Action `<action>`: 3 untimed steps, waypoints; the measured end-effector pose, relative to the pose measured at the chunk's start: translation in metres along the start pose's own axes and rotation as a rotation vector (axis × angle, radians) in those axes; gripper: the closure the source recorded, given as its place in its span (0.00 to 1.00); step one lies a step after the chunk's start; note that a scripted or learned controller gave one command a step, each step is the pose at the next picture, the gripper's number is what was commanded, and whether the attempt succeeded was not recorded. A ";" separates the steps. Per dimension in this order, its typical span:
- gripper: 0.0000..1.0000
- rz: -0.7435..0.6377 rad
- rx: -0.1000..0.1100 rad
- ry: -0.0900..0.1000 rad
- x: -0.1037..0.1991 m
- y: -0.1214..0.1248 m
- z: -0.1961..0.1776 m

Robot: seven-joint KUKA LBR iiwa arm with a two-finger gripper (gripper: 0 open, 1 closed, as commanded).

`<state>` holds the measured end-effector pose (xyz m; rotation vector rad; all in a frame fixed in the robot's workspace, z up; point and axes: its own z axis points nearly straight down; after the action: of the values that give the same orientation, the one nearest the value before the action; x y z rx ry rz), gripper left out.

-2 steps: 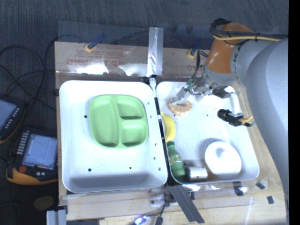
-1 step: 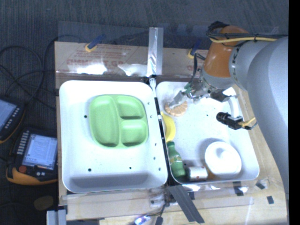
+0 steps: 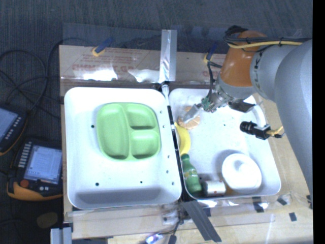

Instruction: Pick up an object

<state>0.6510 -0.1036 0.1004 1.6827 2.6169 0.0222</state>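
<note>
Right bin: open floor in the middle. Divider-side wall crowded by banana and green bottle; near edge blocked by white bowl and a small white container. Far corner taken by the arm and gripper. Left bin: green tray fills the centre, bare floor along near edge.

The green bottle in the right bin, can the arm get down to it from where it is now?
Probably yes, though awkwardly. The green bottle lies uncovered, but tight against the bin's left wall, with a banana just above it and a small jar at its end. The gripper sits farther back in the same bin.
</note>
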 end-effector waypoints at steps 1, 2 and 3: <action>0.00 -0.156 -0.002 -0.001 0.006 -0.011 0.000; 0.00 -0.255 -0.001 -0.001 0.015 -0.033 -0.001; 0.00 -0.196 -0.003 0.003 0.029 -0.063 -0.001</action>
<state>0.5818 -0.1039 0.0989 1.4181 2.7687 0.0233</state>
